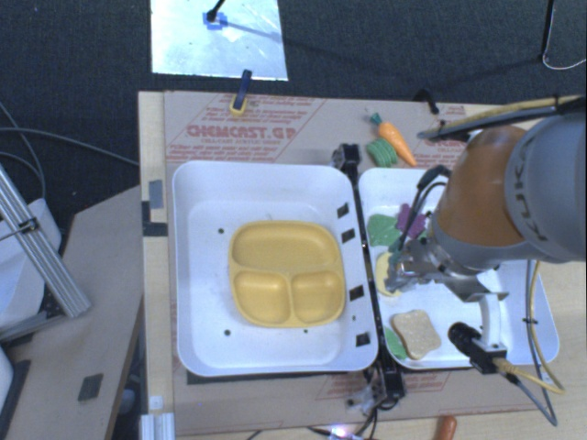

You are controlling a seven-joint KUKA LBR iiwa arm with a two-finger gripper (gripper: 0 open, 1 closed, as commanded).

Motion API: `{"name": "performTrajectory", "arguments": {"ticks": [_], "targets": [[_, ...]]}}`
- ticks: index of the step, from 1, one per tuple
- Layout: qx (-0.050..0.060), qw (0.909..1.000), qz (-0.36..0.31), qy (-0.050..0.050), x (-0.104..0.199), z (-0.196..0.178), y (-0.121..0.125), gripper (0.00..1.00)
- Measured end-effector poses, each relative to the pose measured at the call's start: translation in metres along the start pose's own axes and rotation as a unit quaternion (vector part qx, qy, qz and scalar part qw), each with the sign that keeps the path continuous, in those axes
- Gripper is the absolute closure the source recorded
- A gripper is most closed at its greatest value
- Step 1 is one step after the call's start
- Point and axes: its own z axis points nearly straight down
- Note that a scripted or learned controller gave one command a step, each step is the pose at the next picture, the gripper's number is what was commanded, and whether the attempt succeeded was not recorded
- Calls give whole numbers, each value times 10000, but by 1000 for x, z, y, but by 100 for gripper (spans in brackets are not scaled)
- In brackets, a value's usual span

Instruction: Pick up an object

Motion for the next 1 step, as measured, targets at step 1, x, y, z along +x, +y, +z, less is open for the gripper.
{"name": "performTrajectory", "arguments": {"ticks": [1], "targets": [[-45,10000,-17,-3,67,-5,18,100]]}}
